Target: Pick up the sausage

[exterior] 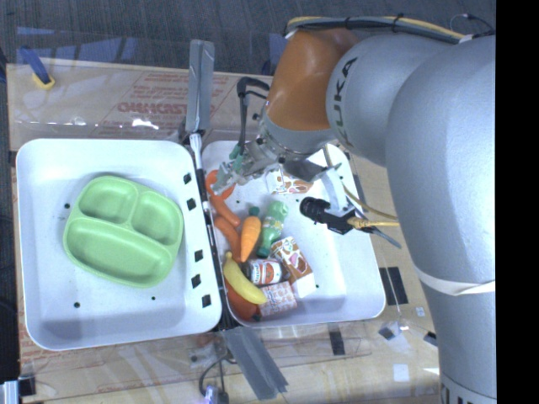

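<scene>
The sausage (222,212), a reddish-orange elongated piece, lies along the left wall of the right bin (358,289), with its upper end under the gripper. My gripper (234,172) hangs low over the bin's far left corner, right above that end of the sausage. I cannot make out whether anything is held. The grey arm with its orange band covers the bin's far side.
Packed beside the sausage are a carrot (249,236), a green bottle (270,225), a banana (239,283), a small can (266,272) and a snack packet (292,257). A green divided plate (123,229) lies in the left bin (34,310).
</scene>
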Robot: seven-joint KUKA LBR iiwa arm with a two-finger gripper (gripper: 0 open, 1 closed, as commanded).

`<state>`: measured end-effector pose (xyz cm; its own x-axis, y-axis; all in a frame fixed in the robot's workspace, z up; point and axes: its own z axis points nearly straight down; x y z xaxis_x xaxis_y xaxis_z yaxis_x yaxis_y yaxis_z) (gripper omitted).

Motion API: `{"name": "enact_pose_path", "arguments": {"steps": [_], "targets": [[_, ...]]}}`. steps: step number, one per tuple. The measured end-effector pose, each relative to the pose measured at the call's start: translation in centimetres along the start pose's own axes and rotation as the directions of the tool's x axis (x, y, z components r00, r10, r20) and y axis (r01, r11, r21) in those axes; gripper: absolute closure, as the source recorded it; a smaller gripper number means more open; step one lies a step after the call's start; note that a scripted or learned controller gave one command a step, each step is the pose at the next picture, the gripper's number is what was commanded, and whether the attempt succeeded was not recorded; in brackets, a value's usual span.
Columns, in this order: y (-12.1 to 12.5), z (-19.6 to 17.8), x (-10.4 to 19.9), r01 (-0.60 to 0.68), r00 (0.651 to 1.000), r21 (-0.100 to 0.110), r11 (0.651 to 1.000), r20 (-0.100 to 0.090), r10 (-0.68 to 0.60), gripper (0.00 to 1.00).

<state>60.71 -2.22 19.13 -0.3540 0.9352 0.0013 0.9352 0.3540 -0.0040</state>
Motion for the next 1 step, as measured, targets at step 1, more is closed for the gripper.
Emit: {"name": "enact_pose_path", "arguments": {"steps": [1], "targets": [[2.67, -9.10, 7.39, -0.082, 0.997, -0.004, 0.997, 0.001, 0.082, 1.00]]}}
